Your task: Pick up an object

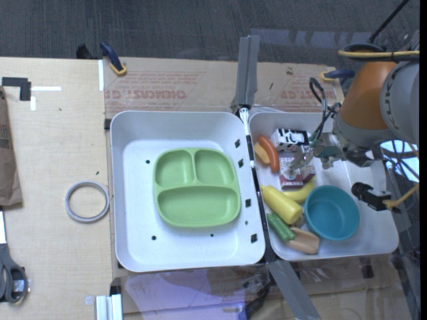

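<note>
Jaws [303, 157] hover above right bin [373, 235] on cardboard-covered bench [47, 152]

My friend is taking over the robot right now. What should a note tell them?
Claw: low in the right bin, over a small box beside a banana; I can't tell whether it grips anything.
Right bin also holds a blue bowl, a yellow toy, an orange sausage, a green piece, a tan piece and a black-and-white item.
Left bin holds a green divided plate.
Done: nothing visibly lifted.
Left: grasp one object and raise it.
</note>
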Controlling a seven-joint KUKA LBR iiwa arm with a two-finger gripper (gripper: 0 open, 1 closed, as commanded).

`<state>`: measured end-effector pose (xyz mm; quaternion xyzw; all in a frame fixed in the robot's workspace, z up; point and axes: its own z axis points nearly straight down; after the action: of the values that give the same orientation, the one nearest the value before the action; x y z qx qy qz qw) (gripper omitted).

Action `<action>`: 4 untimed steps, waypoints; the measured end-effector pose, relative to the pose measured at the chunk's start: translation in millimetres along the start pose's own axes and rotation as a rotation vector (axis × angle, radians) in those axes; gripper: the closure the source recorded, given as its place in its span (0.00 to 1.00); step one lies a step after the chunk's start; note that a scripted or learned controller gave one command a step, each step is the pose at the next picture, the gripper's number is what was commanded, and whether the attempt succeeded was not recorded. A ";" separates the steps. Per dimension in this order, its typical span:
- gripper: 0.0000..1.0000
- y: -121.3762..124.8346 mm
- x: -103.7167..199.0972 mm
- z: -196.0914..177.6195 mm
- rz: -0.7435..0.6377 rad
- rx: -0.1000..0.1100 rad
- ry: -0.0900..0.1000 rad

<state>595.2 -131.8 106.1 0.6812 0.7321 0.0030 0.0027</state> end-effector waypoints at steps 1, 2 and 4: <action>0.00 36.6 33.4 12.7 -0.011 0.005 -0.002; 0.00 11.2 27.0 14.3 -0.105 0.009 -0.001; 1.00 16.9 23.6 -15.0 -0.102 -0.008 -0.006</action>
<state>610.3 -107.1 121.2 0.6429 0.7659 0.0039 0.0079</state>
